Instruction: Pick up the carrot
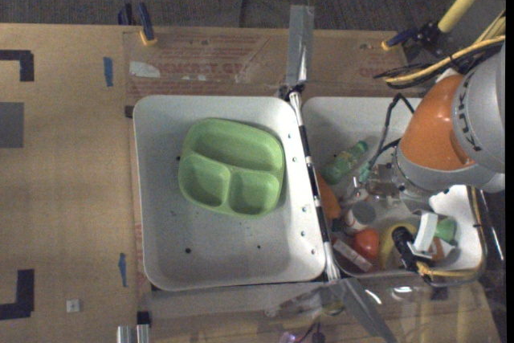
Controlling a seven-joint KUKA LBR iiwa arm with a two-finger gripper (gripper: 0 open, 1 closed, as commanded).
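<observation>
Orange carrot [328, 199], one, beside one red tomato [367, 242], right bin [341, 118].

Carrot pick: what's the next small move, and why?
Probably shift the gripper toward the left wall of the right bin before descending. The carrot seems to lie against that wall, beside the green bottle, while the gripper sits over the clutter further right, not above the carrot.

We see two white bins [152, 197] on a tan wooden bench [64, 173] marked with blue tape. A lime-green divided plate [231, 167] lies in the left one. The right one holds an orange carrot [327, 199], a red tomato [367, 242] and a green bottle [344, 163]. The arm [450, 132] is grey with an orange band.
</observation>
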